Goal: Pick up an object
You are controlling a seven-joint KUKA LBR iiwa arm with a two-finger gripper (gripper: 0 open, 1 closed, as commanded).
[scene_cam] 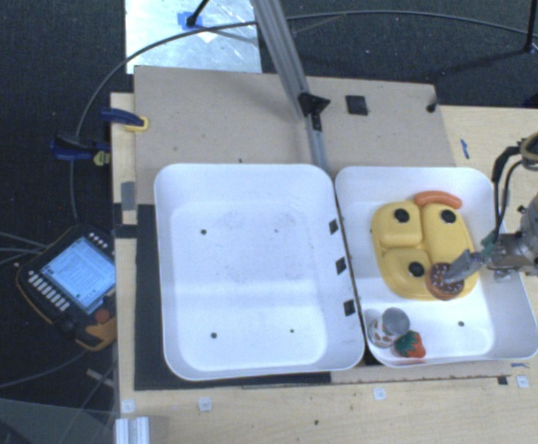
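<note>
Strawberry [410, 344] and a grey ball [395, 321] lie at the right bin's [509, 336] near-left corner; farther in, the end effector [452, 272] touches a brown ring [445, 282] on the yellow object [421, 248]; finger state cannot be told; an orange sausage [436, 198] lies beyond.

left bin [186, 276]: on the bench [250, 109], beside the right bin, their inner rims touching along the middle.
right bin [509, 331]: on the bench's right part.
moulded tray [408, 234]: in the right bin, toward its back and centre.
sausage-shaped piece [437, 199]: at the tray's back edge.
round disc [446, 283]: on the tray's front right corner, at the gripper [456, 268] tip.
small ball [395, 321]: in the right bin's front left corner.
strawberry-like piece [410, 344]: just in front of the ball, touching it.
handheld pendant [70, 280]: off the bench's left edge.
</note>
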